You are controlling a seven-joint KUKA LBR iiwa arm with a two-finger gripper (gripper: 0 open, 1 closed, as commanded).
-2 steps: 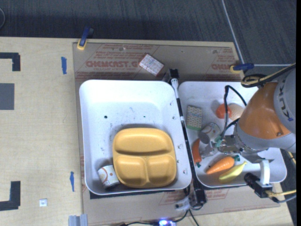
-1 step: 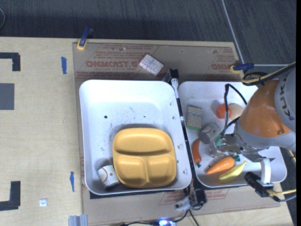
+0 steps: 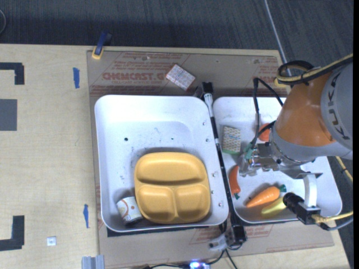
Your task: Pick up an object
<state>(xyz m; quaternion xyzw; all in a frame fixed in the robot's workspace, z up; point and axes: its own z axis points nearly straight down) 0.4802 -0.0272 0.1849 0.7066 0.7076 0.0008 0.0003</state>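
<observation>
My gripper [image 3: 250,162] hangs low over the left half of the right bin [image 3: 332,202], under the orange wrist band. Just below it lie an orange carrot [image 3: 263,195] and a yellow piece [image 3: 273,207]. A slim red-orange item [image 3: 234,181] rests along the bin's left wall, beside the gripper. A greenish mesh pad [image 3: 230,138] lies a little above the gripper. An orange object [image 3: 263,132] peeks out from behind the arm. I see nothing held in the gripper.
The left bin [image 3: 112,122] holds a yellow divided tray [image 3: 171,186] and a small patterned cup [image 3: 128,208] at its front corner. A small card [image 3: 180,76] lies on the board behind the bins. Cables run along the right bin's far rim.
</observation>
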